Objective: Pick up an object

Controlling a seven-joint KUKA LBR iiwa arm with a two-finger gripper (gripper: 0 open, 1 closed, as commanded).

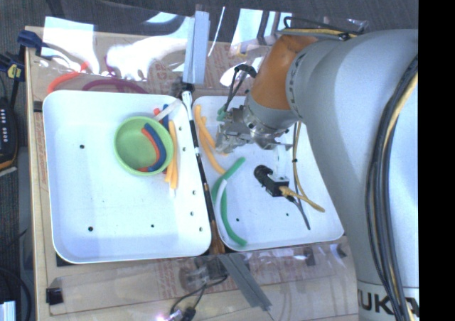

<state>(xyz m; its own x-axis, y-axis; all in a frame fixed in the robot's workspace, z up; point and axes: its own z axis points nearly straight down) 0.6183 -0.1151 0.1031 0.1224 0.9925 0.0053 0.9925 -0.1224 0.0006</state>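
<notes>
Two candidates sit within reach in the right bin [284, 221]: an orange strip [205, 140] running close along the bin's left wall, and a green tube [222, 204] curved across the floor just below it.

Gripper [231, 133] is low over the upper left of that bin, right beside the strip's middle. Can't tell if it's open or closed, the wrist blocks the view. Nothing visibly held.

My read: this is the approach/grasp step.
- **Strip:** looks thin and hugs the wall, so it could slip out or the tool could foul the rim.
- **Tube:** thicker, on open floor, the better target. Come straight down over its straight middle section, close across the narrow axis, lift vertically.
- **Green bowl [134, 148]:** in the left bin [85, 195], farther off. Skip it.
</notes>
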